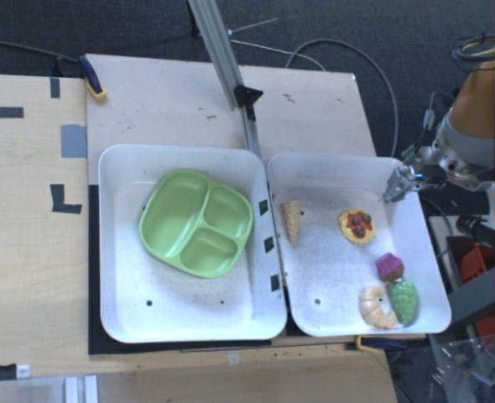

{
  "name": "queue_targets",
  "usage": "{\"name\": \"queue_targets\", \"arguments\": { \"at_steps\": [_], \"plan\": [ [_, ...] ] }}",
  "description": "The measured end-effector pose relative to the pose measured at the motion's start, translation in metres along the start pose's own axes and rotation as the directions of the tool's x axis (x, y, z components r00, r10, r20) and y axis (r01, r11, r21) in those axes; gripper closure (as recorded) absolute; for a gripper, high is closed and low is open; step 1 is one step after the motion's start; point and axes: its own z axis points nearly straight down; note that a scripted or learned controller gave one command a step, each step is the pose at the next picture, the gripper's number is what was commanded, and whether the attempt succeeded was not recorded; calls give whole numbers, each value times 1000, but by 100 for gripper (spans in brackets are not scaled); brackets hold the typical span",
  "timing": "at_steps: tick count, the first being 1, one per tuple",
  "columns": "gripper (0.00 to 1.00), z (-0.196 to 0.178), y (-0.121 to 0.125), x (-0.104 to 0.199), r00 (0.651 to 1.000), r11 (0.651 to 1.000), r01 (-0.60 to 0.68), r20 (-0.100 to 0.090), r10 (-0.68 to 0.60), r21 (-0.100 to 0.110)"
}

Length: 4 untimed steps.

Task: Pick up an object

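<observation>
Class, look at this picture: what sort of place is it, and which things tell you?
Probably a robotics lab bench: two white bins side by side, toy food such as a small pizza for picking practice, and a robot arm reaching in, with loose cables behind.

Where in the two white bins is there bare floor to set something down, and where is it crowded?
Free: right bin floor between cone and pizza, plus its near-left corner. Left bin: strip along the near wall below the green plate. Crowded: right bin's near-right corner, around croissant and grapes.
</observation>
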Motion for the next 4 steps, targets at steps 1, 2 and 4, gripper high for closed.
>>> {"name": "queue_targets", "arguments": {
  "at_steps": [1,2,4],
  "plan": [
    [100,-15,1,0,1000,1000,0,-2,0,3],
    [100,-20,-8,46,1000,1000,4,-3,-4,4],
    [100,-19,-19,144,1000,1000,5,-3,-5,7]
  ]
}}
